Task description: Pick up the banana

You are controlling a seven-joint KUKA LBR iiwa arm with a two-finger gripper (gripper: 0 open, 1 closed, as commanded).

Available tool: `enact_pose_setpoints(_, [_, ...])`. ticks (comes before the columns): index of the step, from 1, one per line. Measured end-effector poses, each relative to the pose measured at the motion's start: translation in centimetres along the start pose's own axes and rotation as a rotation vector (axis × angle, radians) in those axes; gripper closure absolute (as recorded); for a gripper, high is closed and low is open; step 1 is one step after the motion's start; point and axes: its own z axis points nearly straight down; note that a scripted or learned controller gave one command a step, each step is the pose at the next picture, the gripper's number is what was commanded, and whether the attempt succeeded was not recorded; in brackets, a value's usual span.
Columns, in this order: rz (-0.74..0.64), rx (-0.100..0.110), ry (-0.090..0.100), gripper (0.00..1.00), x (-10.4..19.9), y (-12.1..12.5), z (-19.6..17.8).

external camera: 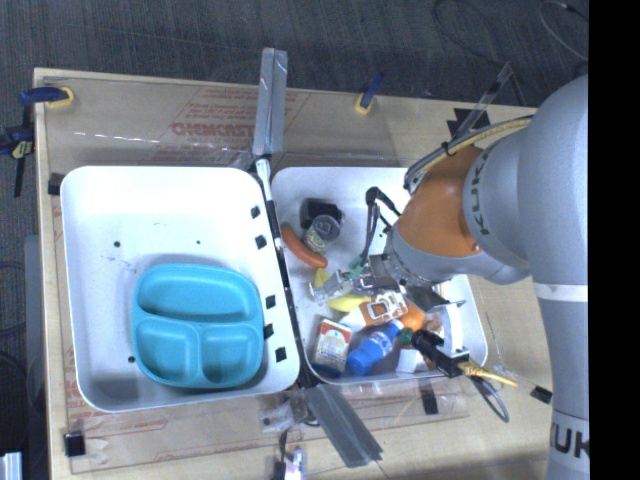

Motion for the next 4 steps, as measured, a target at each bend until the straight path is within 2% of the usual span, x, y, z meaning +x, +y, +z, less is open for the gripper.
enact_pose_setpoints(1, [-0.006, 0.001, -0.002, 0.0, 5.8, 2.3, -6.1])
enact_pose_setpoints(2, [-0.123, -0.037, -0.028, 0.0, 5.1, 0.7, -2.2])
enact_pose_setpoints(3, [-0.062, -0.059, -0.03, 0.0, 5.1, -0.5, -1.8])
enact_pose_setpoints(4, [-0.042, -0.055, -0.023, 0.0, 4.9, -0.8, -1.7])
